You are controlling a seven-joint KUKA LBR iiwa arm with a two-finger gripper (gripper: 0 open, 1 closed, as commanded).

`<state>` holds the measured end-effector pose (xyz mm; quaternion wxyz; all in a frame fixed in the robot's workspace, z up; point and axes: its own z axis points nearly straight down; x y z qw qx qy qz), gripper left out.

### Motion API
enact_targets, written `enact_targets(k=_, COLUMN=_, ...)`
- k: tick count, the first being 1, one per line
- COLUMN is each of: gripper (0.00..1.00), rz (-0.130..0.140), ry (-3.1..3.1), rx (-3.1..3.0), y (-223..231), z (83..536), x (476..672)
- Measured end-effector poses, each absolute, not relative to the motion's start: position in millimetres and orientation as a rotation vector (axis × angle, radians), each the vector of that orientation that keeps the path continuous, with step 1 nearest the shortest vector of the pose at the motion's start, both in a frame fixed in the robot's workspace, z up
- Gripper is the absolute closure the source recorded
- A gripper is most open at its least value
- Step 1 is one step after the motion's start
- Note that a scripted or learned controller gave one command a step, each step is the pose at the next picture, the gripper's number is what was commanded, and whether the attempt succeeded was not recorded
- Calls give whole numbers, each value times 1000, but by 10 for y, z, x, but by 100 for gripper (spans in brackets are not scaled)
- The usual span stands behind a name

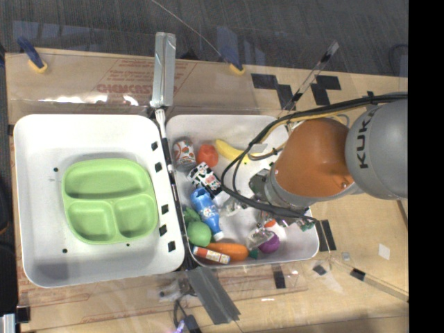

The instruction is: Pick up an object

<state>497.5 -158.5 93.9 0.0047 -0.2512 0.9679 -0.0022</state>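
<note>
Toys crowd the right bin point(182, 127): a purple ball point(270, 243) near its front right corner, a carrot point(231, 250) and a marker point(211, 256) along the front wall, a green ball point(200, 233), a blue bottle point(205, 210), a black-and-white cow point(205, 179), a red piece point(208, 155), a banana point(229, 148) and a small can point(184, 152). The gripper point(267, 229) hangs just over the purple ball, though whether it has hold of anything cannot be told. A green divided tray point(109, 200) lies in the left bin point(35, 144).
</note>
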Motion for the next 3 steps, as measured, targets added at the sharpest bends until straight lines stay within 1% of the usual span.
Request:
enact_targets(k=1, gripper=0, rz=-7, ry=3074, rx=-644, y=-970, z=922, x=5142)
enact_targets(k=2, gripper=100, rz=-9, ry=3066, rx=-655, y=-953, z=1031, x=5163)
enact_targets(k=3, gripper=100, rz=0, ry=3127, rx=-303, y=-961, z=919, x=5837)
